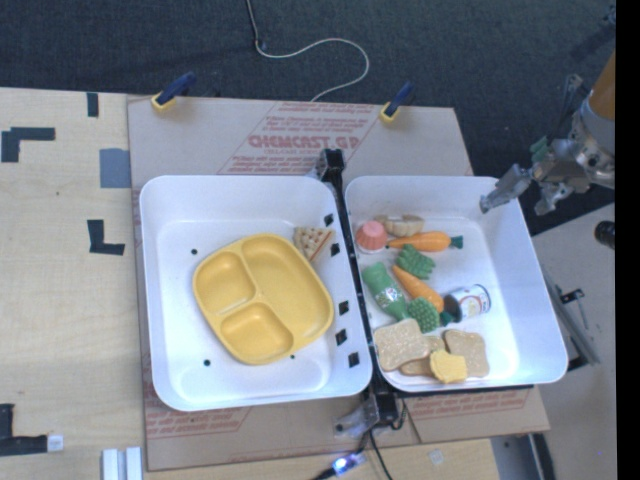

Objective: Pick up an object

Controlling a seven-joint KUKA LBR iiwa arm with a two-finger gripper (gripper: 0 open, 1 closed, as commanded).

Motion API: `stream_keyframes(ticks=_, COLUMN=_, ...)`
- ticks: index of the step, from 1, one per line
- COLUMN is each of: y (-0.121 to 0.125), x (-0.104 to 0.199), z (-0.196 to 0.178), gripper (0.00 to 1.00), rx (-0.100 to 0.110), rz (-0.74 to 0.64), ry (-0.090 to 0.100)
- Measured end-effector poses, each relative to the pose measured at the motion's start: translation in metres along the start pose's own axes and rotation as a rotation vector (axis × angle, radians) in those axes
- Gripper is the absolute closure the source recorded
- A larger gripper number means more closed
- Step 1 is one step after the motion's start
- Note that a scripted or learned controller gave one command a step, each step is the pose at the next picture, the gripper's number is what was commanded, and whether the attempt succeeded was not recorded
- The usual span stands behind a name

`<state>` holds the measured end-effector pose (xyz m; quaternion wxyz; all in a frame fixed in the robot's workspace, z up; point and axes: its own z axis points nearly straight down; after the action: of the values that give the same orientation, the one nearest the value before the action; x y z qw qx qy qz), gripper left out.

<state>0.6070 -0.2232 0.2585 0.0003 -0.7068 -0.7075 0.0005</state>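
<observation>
I am hovering my hand (520,194) open and carrying nothing over the right bin's (525,268) far corner, because the carrot (425,241) I am considering is lying inside among crowded food.

Left of the grey claw (522,194), two white bins (160,298): a yellow plate (262,297), orange carrots (428,241), green leafy pieces (380,286), tan toast slices (400,344), a pink cup (372,235).
</observation>
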Motion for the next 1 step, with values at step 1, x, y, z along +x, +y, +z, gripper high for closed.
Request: stream_keyframes(ticks=1, y=0.0022, x=0.0026, z=0.0645, gripper=0.0, rx=0.006, rz=-0.001, ry=0.001)
